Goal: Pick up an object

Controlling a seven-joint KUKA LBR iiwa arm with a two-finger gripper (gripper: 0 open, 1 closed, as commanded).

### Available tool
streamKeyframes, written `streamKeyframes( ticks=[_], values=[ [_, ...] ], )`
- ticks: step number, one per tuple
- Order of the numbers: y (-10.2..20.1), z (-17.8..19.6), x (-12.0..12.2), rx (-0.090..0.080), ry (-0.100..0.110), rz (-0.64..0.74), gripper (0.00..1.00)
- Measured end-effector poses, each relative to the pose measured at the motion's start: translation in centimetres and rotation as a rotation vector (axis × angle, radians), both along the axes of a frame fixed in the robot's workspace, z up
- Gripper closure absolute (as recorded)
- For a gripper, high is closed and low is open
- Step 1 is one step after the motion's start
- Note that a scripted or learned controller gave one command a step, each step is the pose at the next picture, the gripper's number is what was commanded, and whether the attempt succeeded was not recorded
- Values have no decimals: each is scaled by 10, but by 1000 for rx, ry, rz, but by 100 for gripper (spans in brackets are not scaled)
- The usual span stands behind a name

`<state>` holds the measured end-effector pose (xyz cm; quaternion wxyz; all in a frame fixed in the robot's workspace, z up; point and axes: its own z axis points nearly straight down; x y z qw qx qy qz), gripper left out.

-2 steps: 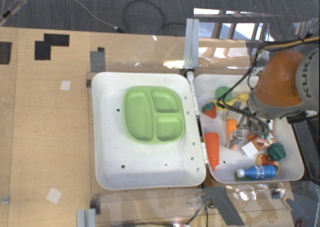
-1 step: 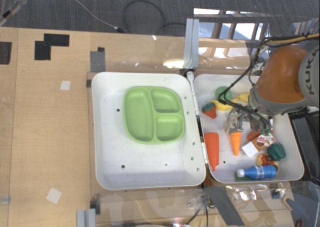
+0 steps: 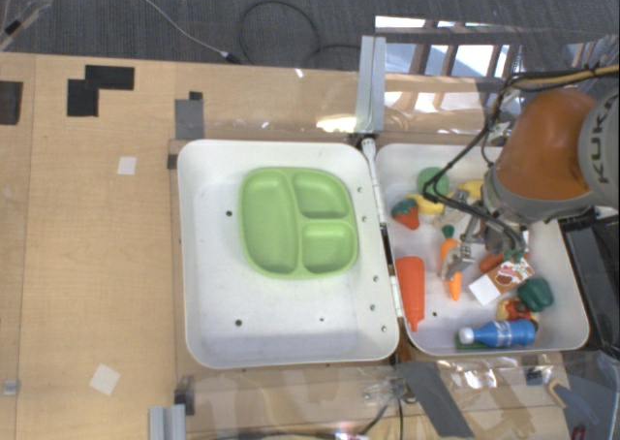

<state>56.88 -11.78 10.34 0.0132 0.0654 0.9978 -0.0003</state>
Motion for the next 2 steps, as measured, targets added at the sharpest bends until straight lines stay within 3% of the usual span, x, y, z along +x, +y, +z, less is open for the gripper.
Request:
streamKeyframes(
  ticks=[1, 2],
  values=[
    [13, -14, 0, 1, 13, -48, 0],
    [14, 1, 4, 0, -1, -41, 100]
  ],
)
